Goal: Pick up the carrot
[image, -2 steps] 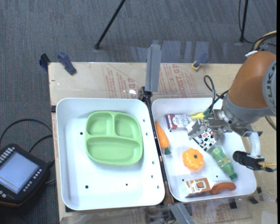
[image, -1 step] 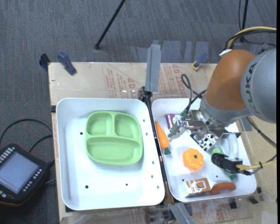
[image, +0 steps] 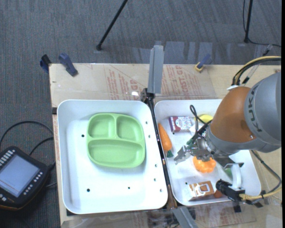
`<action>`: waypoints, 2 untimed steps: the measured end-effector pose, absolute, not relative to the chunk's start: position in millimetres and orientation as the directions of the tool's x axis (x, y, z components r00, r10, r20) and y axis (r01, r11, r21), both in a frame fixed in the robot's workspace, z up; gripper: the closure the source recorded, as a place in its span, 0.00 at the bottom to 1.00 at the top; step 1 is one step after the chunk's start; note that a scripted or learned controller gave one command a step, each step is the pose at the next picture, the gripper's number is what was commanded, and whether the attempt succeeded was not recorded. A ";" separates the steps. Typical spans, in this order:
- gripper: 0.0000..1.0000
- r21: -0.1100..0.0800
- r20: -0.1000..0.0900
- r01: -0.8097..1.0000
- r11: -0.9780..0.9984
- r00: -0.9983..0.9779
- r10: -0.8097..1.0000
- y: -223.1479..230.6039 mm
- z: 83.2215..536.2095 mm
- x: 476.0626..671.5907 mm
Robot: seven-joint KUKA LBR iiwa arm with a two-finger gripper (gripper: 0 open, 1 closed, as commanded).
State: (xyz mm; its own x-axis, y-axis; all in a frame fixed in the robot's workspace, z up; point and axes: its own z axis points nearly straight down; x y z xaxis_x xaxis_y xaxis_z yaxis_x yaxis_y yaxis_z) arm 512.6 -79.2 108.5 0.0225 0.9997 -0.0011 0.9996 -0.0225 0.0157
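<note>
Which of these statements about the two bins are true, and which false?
1. The green three-compartment plastic plate lies in the left white bin. True.
2. The long orange carrot lies on the plate. False: it lies in the right white bin, beside the dividing wall.
3. The dark red carton is in the right bin. True.
4. The carrot is clamped by the arm. False: it lies apart, left of the arm.
</note>
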 end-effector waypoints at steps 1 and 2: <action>0.00 -0.005 0.002 0.990 -0.144 0.144 0.990 -123.5 123.1 474.9; 0.00 -0.008 0.000 0.887 -0.461 0.461 0.887 -127.2 85.7 474.0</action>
